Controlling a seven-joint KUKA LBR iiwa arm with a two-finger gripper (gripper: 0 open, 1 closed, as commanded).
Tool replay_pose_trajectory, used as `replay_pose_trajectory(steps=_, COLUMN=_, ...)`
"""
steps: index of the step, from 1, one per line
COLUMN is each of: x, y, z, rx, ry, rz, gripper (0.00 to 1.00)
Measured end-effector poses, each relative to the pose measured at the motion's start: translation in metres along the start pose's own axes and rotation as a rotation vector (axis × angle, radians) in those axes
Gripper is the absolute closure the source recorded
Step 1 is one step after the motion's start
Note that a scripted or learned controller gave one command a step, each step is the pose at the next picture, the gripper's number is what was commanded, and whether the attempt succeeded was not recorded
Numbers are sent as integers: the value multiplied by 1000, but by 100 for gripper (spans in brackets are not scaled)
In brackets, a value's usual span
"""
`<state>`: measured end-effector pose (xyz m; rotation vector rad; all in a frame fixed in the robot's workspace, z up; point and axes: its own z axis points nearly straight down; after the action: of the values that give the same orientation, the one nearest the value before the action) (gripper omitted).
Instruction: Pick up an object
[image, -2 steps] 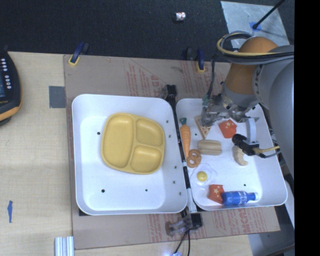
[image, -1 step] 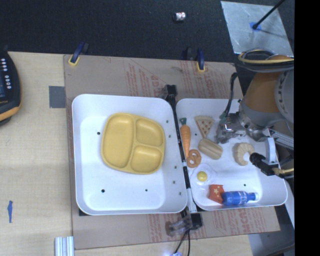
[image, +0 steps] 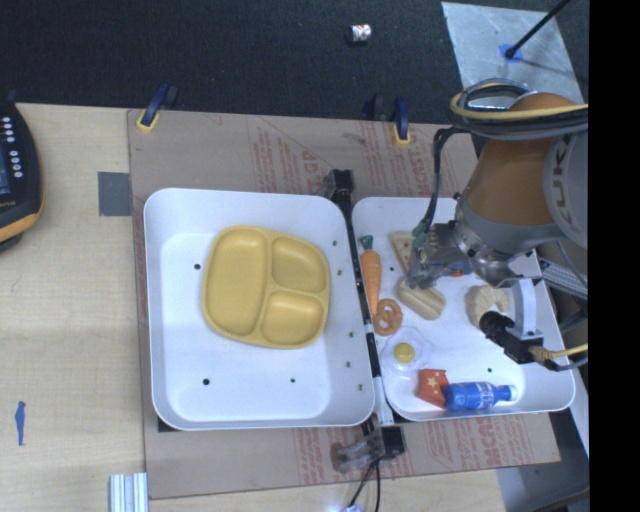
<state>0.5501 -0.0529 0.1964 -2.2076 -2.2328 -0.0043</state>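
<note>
Camera view, slanted down on a wooden worktop (image: 70, 330) with a cardboard sheet (image: 250, 150) clamped at its far edge. Two shallow white bins side by side on the sheet. Left bin (image: 170, 380): one yellow divided plate (image: 266, 286), three compartments, lying flat near the middle. Right bin (image: 560, 400): a clutter of small toy foods. Orange carrot (image: 370, 275) lengthwise along the left wall, tip toward the near side. Brown pretzel (image: 387, 317) just beside the carrot's near end. Small yellow round piece (image: 403, 352) nearer still, apart from the pretzel. Red packet (image: 432, 386) touching a blue bottle (image: 478, 396), both on their sides against the near wall. Tan bread-like piece (image: 421, 300) in the bin's middle, a pale lumpy piece (image: 487, 300) to its right. Grey arm (image: 520, 180) with orange band entering from the right, wrist over the right bin's far half. Gripper (image: 432, 262) low over the bin, directly above the far end of the bread-like piece and beside a beige wedge (image: 402, 248). Fingers lost in the dark hardware; cannot tell whether spread or closed, nor whether anything is between them. Black handheld controller (image: 15, 175) at the worktop's left edge.
</note>
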Motion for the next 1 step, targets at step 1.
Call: replay_pose_trajectory(steps=1, x=-5, y=0, z=5, rx=5, ry=-3, rz=8, gripper=0)
